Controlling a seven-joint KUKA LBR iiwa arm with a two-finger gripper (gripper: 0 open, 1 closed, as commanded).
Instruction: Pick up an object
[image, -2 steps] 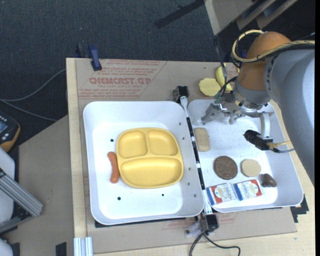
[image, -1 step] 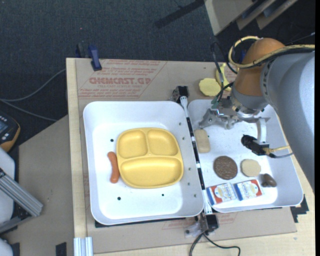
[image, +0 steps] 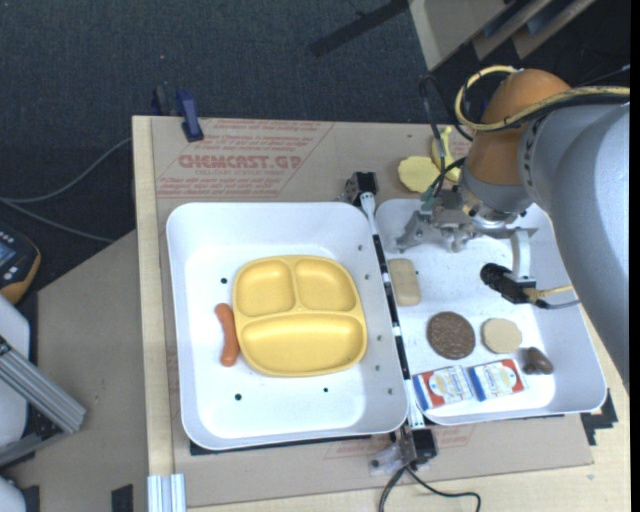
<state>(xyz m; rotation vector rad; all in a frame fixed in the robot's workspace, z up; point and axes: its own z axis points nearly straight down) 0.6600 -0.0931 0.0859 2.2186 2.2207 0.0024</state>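
Two white bins sit side by side; the gripper (image: 440, 232) hangs over the right bin (image: 570, 395), above the tan block (image: 404, 281), grip unreadable.

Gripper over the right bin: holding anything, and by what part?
Cannot be told: the gripper sits low at the right bin's far corner, nothing visible between its fingers.

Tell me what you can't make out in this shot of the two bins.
- Tool: too small and cluttered in the camera view to read its fingers.
- Right bin: its far right side is hidden by the arm.
- Carton: its print is too small to read.
- Yellow lump: partly behind cables, so what it is stays unclear.
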